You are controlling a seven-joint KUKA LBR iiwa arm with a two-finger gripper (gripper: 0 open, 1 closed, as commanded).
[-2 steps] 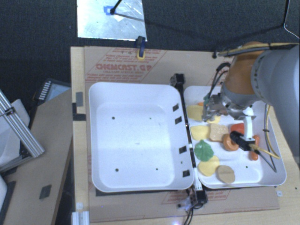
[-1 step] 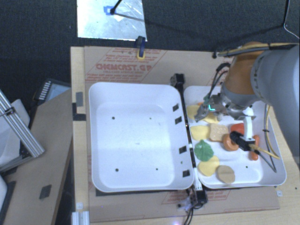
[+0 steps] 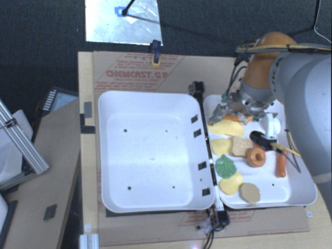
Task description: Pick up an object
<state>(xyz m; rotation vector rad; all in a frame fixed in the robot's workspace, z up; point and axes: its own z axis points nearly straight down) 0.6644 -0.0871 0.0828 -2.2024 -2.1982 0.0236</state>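
From the left bin [image 3: 150, 154] we move to the right bin [image 3: 291, 189] at its 3 o'clock. The jaws hang at that bin's 11 o'clock corner, just over the yellow banana [image 3: 226, 128]; we cannot tell if they are apart or together. Risk: the bread slice [image 3: 241, 146] lies close at the banana's 5 o'clock, so a skewed closure may nudge it or lose the curved banana.

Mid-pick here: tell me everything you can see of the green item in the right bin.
The green item is a small, flat, leaf-like piece with a crinkled outline, and looks like plastic toy food. It lies flat on the floor of the right bin, close to that bin's left wall. A pale yellow piece sits just behind it, and a brighter yellow piece meets its near edge.
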